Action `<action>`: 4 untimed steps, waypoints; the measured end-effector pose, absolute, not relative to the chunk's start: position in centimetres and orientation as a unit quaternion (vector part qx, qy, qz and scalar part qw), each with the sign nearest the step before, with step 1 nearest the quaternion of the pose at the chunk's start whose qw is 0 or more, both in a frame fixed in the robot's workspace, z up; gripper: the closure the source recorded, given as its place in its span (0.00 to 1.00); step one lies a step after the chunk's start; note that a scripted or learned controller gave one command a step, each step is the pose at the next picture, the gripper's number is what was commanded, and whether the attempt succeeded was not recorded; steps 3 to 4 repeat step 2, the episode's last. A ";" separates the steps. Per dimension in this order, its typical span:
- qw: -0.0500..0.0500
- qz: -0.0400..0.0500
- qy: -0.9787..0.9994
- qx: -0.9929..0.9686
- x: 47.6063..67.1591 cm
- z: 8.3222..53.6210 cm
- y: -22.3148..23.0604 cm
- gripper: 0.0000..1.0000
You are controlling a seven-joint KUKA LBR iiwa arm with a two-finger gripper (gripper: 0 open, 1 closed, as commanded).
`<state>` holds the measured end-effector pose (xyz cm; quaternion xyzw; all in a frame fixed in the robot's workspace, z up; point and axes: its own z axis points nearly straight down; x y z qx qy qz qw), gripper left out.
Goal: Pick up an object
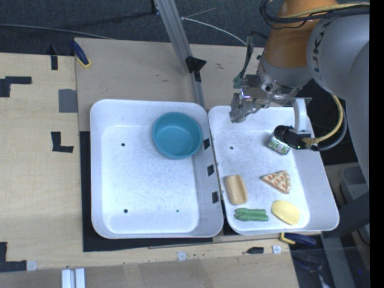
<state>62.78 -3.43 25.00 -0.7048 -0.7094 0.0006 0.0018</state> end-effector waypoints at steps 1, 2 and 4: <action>0.002 0.000 -0.710 -0.705 61.5 25.0 1.9 1.00; 0.002 0.001 -0.709 -0.705 60.5 22.7 7.2 1.00; 0.002 0.001 -0.709 -0.705 60.5 22.7 7.2 1.00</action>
